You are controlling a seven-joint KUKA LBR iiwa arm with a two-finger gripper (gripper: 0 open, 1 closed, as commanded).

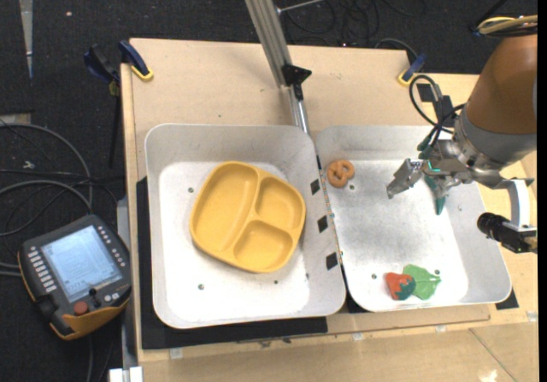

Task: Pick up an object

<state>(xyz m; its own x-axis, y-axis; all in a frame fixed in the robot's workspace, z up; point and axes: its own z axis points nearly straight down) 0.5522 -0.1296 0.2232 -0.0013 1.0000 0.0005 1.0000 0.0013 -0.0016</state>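
Observation:
A small brown pretzel-shaped object (340, 173) lies at the far left of the right bin (402, 235). A red and green toy (412, 283) rests near that bin's front edge. My gripper (420, 188) hangs over the right bin's upper right area, open, with one finger (400, 180) spread left and the other pointing down. Nothing sits between them. The pretzel is well to the gripper's left and the red and green toy lies below it.
The left bin (171, 201) holds a yellow divided plate (248, 216). A metal pole (267, 17) slants across the back toward the bins' joint. A teach pendant (75, 273) lies off the bench at the left. Clamps (137, 60) sit at the bench's rear corners.

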